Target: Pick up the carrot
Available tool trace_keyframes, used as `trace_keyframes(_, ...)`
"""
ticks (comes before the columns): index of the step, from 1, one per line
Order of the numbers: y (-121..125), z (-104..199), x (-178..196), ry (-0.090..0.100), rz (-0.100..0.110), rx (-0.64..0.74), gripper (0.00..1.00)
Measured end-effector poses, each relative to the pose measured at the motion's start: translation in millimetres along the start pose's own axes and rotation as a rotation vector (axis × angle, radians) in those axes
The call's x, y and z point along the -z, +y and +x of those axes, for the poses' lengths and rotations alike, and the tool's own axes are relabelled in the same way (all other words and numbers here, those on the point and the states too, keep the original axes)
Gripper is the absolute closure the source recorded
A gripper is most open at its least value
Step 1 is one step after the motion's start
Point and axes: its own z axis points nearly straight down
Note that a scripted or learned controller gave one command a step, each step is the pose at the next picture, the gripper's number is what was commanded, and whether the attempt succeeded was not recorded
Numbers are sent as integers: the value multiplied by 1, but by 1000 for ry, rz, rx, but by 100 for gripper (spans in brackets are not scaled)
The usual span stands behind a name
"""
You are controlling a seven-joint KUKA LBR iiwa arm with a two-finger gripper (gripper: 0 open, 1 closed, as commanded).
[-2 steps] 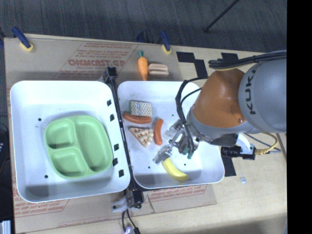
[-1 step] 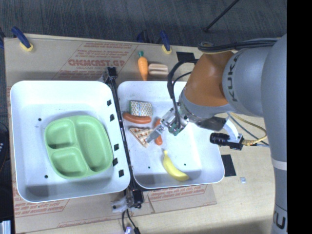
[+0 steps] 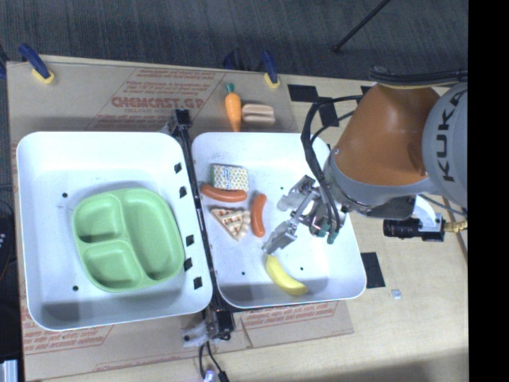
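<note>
From my seat I see the bench topped with brown printed cardboard (image 3: 159,94), held at its upper edge by blue clamps (image 3: 36,64), with dark carpeted floor (image 3: 159,10) running across the top of the frame. Two white bins sit side by side: the left bin (image 3: 40,173) holds a green divided plate (image 3: 126,237), and the right bin (image 3: 334,269) holds a small patterned box (image 3: 229,176), two sausages (image 3: 223,193), a pizza slice (image 3: 231,221) and a banana (image 3: 285,276) near its lower edge.

The carrot (image 3: 232,111) lies outside both bins, on the cardboard just above the right bin's upper rim, beside a hot dog bun (image 3: 258,114).

The arm comes in from the right of the frame, its orange band large in the upper right. The gripper (image 3: 296,217) hangs over the right bin's centre-right, its fingers spread apart with nothing between them, just above the banana and well apart from the carrot.
</note>
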Motion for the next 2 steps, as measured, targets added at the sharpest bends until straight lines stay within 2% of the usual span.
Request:
trace_keyframes(1, 2, 9, -92, 4, 1, 102, 0)
trace_keyframes(2, -48, -22, -157, 5, 0, 344, 0)
